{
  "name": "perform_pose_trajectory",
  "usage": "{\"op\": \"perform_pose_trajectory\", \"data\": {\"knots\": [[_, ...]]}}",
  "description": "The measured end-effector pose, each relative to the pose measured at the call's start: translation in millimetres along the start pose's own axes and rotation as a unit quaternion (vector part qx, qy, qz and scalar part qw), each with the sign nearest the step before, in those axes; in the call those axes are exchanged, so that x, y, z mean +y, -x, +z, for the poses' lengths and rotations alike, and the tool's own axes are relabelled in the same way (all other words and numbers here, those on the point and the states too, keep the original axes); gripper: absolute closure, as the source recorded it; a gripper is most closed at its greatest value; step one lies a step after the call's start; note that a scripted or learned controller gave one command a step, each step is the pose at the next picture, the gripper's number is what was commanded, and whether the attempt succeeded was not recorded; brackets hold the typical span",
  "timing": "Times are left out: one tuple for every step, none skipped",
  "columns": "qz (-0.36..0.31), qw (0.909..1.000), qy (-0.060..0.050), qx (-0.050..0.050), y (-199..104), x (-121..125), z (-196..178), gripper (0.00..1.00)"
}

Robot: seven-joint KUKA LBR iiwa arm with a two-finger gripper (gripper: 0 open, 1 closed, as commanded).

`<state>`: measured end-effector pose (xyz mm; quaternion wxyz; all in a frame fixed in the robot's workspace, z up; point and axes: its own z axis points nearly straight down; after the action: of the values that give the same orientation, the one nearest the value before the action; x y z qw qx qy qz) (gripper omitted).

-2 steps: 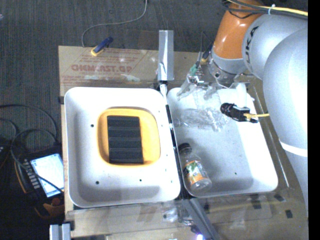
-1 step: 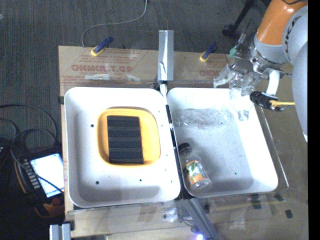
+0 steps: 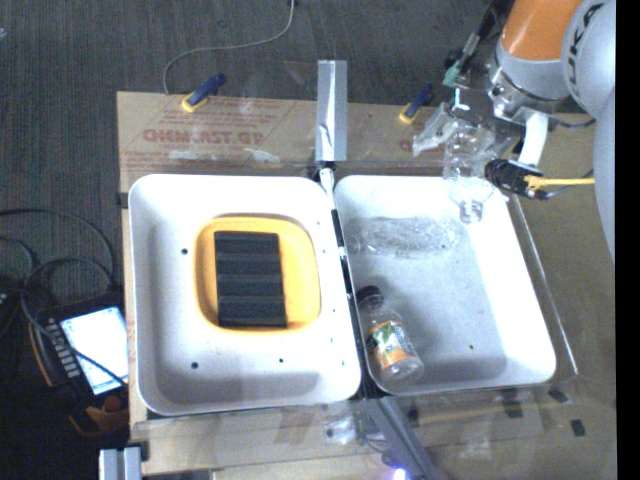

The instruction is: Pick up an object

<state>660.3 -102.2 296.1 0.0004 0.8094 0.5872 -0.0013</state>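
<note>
Two shallow white bins sit side by side on a wooden bench (image 3: 240, 133), parted by a central metal divider (image 3: 331, 108), which serves as the landmark for all positions below. Grey arm with orange band (image 3: 555, 23): enters from the right of the divider, above the far edge of the right bin (image 3: 520, 338). Left bin (image 3: 160, 368): lies immediately left of the divider and holds a yellow tray (image 3: 305, 268) carrying a black ribbed block (image 3: 250, 280). Gripper (image 3: 470, 173): hangs over the far right corner of the right bin, well right of the divider; a clear, crinkled plastic object (image 3: 462, 153) shows at its tip, but whether the gripper grasps it or has released it cannot be told. Clear plastic wrapper (image 3: 405, 235): lies flat on the right bin floor, just right of the divider. Small bottle (image 3: 388, 341) with black cap and orange label: lies on its side near the divider in the right bin's near part. Blue-and-yellow clamps (image 3: 203, 92): fixed to the bench's far edge, left of the divider.
</note>
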Motion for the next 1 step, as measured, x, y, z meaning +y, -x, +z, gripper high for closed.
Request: {"op": "perform_pose_trajectory", "data": {"knots": [[0.000, 1.0000, -0.001, -0.002, 0.6, 0.1, -8.4, 1.00]]}}
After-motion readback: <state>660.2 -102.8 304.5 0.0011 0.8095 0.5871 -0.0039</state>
